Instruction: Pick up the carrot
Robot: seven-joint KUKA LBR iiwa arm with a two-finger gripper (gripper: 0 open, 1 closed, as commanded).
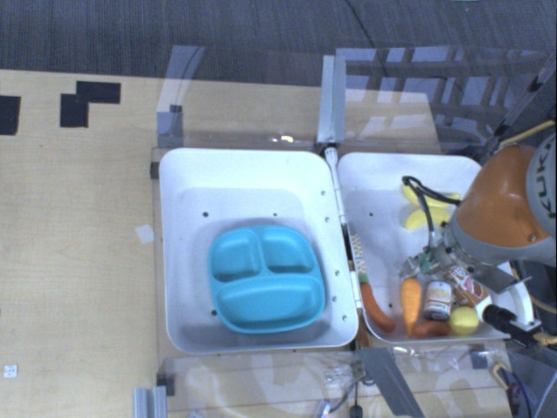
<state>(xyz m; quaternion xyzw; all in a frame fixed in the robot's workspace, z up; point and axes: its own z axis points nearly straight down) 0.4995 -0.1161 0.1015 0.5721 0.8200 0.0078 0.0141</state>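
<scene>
Orange and tapered, the carrot (411, 298) stands near the right white bin's (374, 198) front wall, beside a small jar (438, 300). The left white bin (183, 233) holds a blue divided plate (265, 279). Whether the gripper is spread, I cannot tell.

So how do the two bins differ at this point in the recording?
The left bin bears a single thing, a blue divided plate; the right bin bears several small items clustered at its near end, among them the carrot, a small jar and a lemon. The arm hangs over the right bin, not the left. Both are shallow and white.
</scene>
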